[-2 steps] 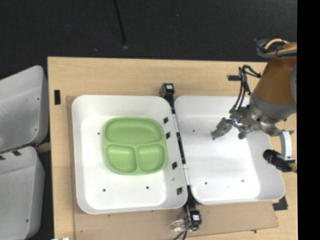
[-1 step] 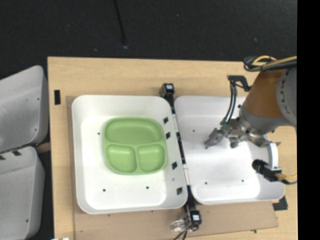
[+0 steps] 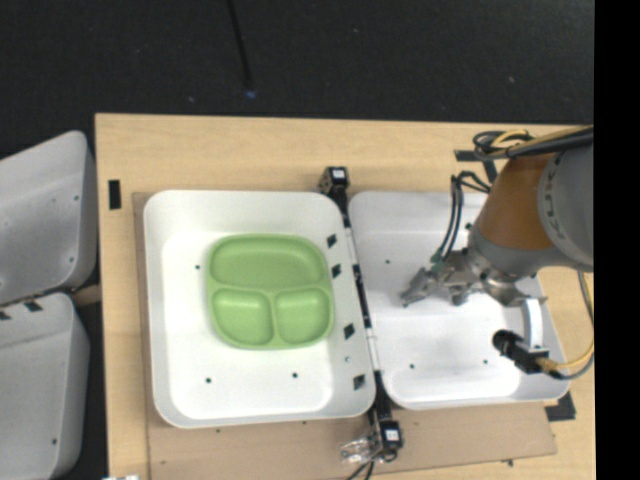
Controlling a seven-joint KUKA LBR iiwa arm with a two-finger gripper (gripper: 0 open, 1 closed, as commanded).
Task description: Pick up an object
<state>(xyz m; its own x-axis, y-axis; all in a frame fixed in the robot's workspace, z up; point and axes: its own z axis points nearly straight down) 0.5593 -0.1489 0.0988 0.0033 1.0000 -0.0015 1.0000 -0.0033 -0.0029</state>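
Observation:
A light green divided plate (image 3: 268, 289) with three compartments lies flat in the middle of the left white bin (image 3: 170, 368). My gripper (image 3: 425, 288) hangs low over the right white bin (image 3: 440, 378), near its centre and pointing left toward the divider. It is well to the right of the plate, with the bin walls between them. I see nothing held at its tip. The grey arm with its orange band (image 3: 515, 208) covers the right bin's far right part.
The two bins meet at a ridge with black clips (image 3: 355, 298). Cables (image 3: 465, 203) run from the wrist, and a black connector (image 3: 512, 348) hangs near the right bin's front right. The wooden bench (image 3: 250, 148) surrounds the bins; grey padded shapes (image 3: 40, 218) lie left.

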